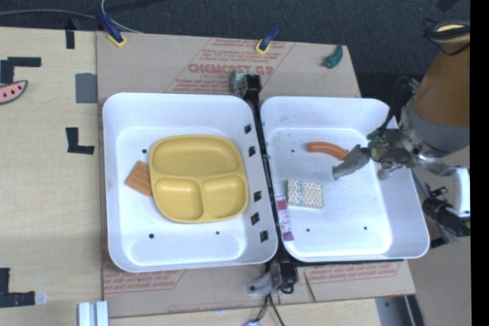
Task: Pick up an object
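Arm in from the right, gripper low and pointing left.
Grey arm (442, 114) enters at the right edge, the orange band sitting high near that edge with the grey wrist section just below it. Wrist bends leftward and ends in a dark two-finger gripper (348, 164), angled slightly down. One finger (353, 159) juts out to the left as a dark tapered piece. Nothing visible between the fingers; spread not readable from this angle.
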